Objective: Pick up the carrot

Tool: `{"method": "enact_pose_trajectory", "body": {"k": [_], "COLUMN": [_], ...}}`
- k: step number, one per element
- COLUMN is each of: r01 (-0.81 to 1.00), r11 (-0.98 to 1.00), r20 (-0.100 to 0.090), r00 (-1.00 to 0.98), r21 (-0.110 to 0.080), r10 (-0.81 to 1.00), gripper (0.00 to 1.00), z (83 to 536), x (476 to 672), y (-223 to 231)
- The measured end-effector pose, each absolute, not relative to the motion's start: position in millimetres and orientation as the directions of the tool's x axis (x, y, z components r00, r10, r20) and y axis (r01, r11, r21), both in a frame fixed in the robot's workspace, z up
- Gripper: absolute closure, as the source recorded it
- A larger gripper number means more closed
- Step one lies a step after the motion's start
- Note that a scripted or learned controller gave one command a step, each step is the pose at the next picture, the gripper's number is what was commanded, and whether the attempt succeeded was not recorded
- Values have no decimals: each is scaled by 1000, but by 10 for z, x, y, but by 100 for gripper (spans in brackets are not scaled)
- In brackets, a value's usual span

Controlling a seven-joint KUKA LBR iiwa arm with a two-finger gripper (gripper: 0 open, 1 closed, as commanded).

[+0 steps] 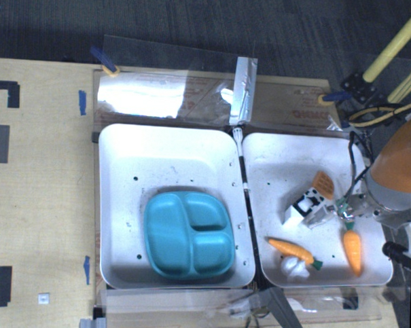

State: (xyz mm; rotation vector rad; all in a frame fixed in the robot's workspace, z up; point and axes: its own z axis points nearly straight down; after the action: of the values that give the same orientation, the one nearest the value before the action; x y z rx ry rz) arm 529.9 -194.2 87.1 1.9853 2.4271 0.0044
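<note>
Two carrots lie in the right bin [274, 156]. One carrot [290, 249] lies slantwise near the front edge, its green end pointing right. The other carrot [352, 249] lies nearly upright in the view at the bin's front right. My gripper [312, 209] hangs over the middle of the right bin, a little behind and between the two carrots. Neither carrot is in the gripper. The arm's orange band [398, 161] rises at the right edge.
An orange-brown piece [323, 183] lies just behind the gripper. A small white object [295, 267] rests against the first carrot at the bin's front wall. The left bin [124, 149] holds a teal divided plate [187, 234]. Cables and a yellow pole stand at the back right.
</note>
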Motion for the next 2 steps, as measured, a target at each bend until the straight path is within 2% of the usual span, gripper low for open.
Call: {"method": "enact_pose_trajectory", "body": {"k": [1,2], "r01": [984,921], "r11": [177,390], "r20": [8,-5], "r00": [-177,-390], "r21": [12,6], "r10": [984,921], "gripper": [0,0], "z": [902,878], "x": [4862,4821], "y": [-2123,-2088]}}
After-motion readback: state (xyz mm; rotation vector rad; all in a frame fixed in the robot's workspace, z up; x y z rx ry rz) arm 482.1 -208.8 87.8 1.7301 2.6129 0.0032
